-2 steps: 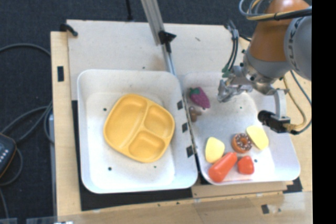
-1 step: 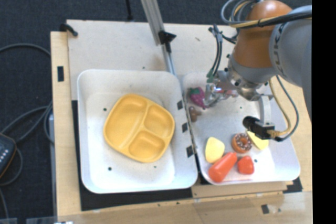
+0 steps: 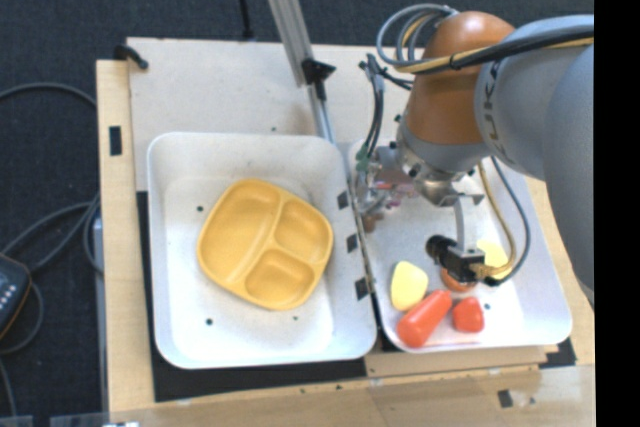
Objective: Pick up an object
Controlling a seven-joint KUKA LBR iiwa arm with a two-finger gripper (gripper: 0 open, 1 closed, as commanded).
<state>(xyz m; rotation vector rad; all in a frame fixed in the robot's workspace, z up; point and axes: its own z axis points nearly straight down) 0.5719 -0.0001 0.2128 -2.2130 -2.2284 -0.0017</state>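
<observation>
The gripper point(image 3: 374, 203) hangs over the left edge of the right bin point(image 3: 535, 310), close to the wall between the two bins. Nothing shows between it and the bin floor. A pale yellow rounded piece point(image 3: 407, 283) lies below it, toward the front of that bin. Beside that piece are an orange carrot-shaped piece point(image 3: 424, 317) and a small red-orange piece point(image 3: 468, 315). Another yellow piece point(image 3: 493, 257) lies further right, partly hidden by robot parts. The grey arm with its orange band point(image 3: 455, 85) covers the back of the right bin.
A yellow divided plate point(image 3: 265, 242) lies in the middle of the left bin point(image 3: 175, 315). A slanted metal rail point(image 3: 285, 5) rises behind the bins. Cables loop around the wrist.
</observation>
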